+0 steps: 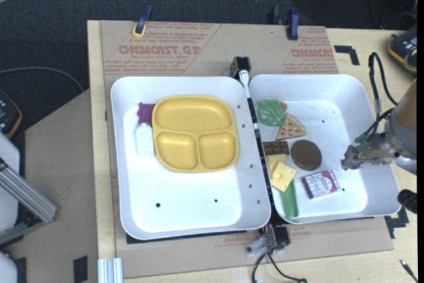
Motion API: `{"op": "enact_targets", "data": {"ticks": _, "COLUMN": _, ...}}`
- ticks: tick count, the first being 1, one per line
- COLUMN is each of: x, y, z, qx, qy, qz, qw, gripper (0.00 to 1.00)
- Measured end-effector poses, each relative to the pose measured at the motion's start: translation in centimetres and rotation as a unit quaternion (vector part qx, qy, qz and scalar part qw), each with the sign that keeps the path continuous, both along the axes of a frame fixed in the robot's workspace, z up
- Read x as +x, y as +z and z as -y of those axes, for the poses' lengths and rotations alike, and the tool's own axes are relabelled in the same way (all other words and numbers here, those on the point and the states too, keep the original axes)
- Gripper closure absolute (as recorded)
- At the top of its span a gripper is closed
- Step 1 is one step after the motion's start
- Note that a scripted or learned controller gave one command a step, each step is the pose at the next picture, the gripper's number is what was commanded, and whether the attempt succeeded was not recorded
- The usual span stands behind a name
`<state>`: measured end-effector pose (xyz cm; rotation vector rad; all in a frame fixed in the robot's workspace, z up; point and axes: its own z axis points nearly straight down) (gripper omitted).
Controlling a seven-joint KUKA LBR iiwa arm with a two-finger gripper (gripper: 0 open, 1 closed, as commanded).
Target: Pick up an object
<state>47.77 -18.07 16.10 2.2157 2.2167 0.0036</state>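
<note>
Red packet (321,183) lies nearest us in the right bin (344,86), just beside the brown disc (306,154); we judge it light, flat and slippery, best pinched across its short edges. Beyond, the tool (350,160) hovers; its spread we cannot tell.

Even, bright overhead light, white bins (132,162) near washed out, soft short shadows toward 6 o'clock, slight overall blur, dim floor at 12.
</note>
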Motion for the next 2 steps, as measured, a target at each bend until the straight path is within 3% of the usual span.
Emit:
{"op": "enact_targets", "data": {"ticks": 1, "x": 0.08, "y": 5.76, "z": -0.94, "qx": 0.0005, "qy": 0.001, "qz": 0.000, "qw": 1.0000, "gripper": 1.00}}
{"op": "enact_targets", "data": {"ticks": 2, "x": 0.17, "y": 6.43, "z": -0.93, "qx": 0.0009, "qy": 0.000, "qz": -0.002, "qw": 1.0000, "gripper": 1.00}}
